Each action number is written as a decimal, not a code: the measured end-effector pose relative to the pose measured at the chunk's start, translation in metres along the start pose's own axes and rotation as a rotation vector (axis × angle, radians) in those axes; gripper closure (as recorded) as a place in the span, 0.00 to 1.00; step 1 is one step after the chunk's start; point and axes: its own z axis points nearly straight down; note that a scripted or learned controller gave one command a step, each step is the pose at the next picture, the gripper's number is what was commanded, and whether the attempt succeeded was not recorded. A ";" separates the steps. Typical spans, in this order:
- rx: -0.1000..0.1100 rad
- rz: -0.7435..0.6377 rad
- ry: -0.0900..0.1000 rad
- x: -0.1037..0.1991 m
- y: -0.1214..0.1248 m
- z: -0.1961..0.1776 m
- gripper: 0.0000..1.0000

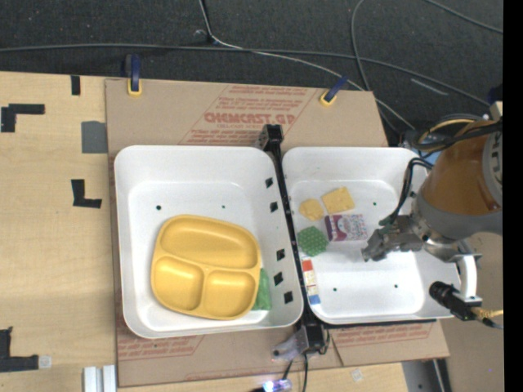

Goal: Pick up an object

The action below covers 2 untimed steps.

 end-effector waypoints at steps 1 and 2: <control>-0.008 0.000 -0.002 -0.001 0.000 -0.063 1.00; -0.003 0.000 -0.001 -0.001 0.001 -0.072 1.00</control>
